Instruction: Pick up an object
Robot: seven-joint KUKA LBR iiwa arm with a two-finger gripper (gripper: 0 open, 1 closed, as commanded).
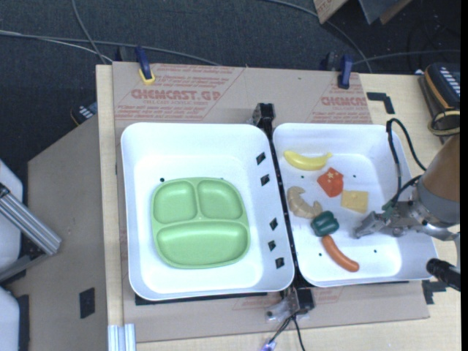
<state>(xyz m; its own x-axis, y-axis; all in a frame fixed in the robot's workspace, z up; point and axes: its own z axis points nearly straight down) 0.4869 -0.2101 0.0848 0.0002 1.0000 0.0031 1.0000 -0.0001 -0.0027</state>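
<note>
Presently, gripper: grey metal, entering the right bin from the arm side, low over the bin floor. Its fingers point toward the bin's middle; whether they are spread or pressed together cannot be told at this size. Nothing shows between them.

Nearest items, all inside the right bin:
- Orange sausage-shaped toy, smooth, lying slantwise just below and beside the fingers, apart from them.
- Green pepper-like toy, glossy, rounded, near the fingers on the side toward the bin divider, touching the upper end of the orange toy.
- Tan square block, flat, cheese-like, just above the fingers.
- Red toy, angular, strawberry-like, beside the tan block.
- Beige irregular piece, matte, close to the green toy.
- Yellow banana, curved, smooth, near the bin's far wall.

Left bin: white, shallow, rounded corners, holding a pale green three-compartment plate.

Both bins rest on a cardboard sheet with red print, clamped to the pale tabletop.
</note>
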